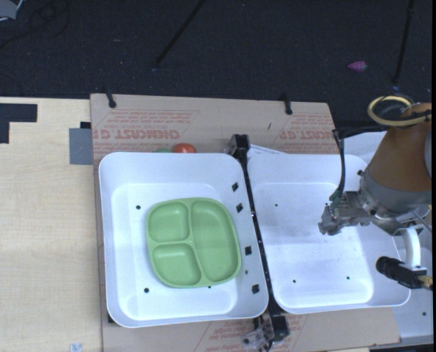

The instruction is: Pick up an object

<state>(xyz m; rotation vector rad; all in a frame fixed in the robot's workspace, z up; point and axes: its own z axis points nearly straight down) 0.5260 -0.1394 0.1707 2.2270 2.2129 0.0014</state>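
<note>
Green plastic marks the only clear object for picking: a green divided plate (193,242) with three compartments, which lies flat in the middle of the left bin (122,189). In the camera view the gripper (333,221) is over the right bin (313,284), on its right half, at the end of the grey arm (397,174) that enters from the right. So the plate lies to the left of the gripper, well apart from it, and the black divider (250,226) between the two bins stands between them. The plate is a little longer from upper left to lower right, and its right rim is the side nearest to the gripper. The gripper is small and dark here, and I cannot tell how it stands; nothing is seen in it. Behind the left bin, on the cardboard (203,127), a small red object (184,149) rests against the bin's far rim. I judge that the next move must carry the gripper leftward across the divider.
</note>
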